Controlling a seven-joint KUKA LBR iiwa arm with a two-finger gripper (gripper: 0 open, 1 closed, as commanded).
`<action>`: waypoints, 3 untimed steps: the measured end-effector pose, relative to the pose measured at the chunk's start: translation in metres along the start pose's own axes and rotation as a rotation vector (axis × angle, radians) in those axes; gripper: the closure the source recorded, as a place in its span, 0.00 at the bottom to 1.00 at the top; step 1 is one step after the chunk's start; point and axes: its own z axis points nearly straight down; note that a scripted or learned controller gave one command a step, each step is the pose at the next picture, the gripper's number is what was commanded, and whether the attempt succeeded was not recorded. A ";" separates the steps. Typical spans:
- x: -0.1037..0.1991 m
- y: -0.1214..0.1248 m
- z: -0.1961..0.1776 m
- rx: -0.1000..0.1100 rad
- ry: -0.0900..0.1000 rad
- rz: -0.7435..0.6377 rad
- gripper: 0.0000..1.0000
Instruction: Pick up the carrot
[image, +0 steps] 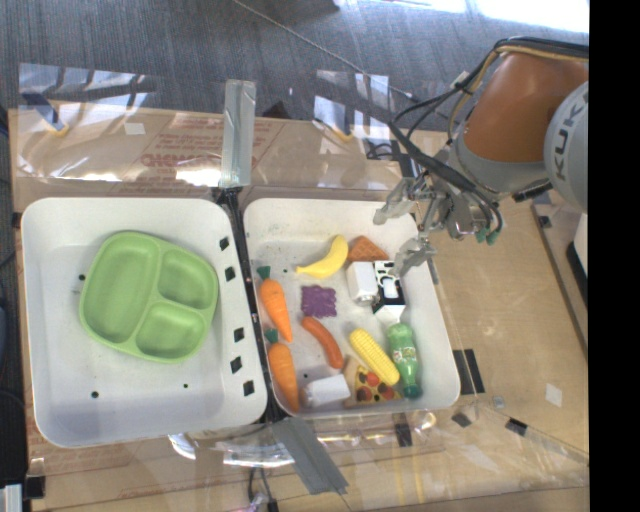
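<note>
Camera view looks down on two shallow white bins. Left bin (45, 300) bears a glossy green divided plate (150, 295). Right bin (440, 330) holds smooth plastic toy food: a tapered orange carrot (275, 308) near its left wall, a curved banana (325, 260), knobbly corn (372, 355). The gripper (408, 232) hangs over the bin's far right corner, jaws spread wide, gripping nothing.

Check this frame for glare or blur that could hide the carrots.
Camera view: strong glare on the clear plastic sheet behind the bins and along the front edge; both carrots in the right bin are evenly lit and sharp; the gripper looks slightly soft against the cables.
</note>
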 end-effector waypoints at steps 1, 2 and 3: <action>0.022 0.090 0.145 -0.003 -0.001 0.090 0.00; 0.091 0.111 0.144 -0.001 -0.002 0.062 0.00; 0.089 0.113 0.134 -0.001 -0.004 0.053 1.00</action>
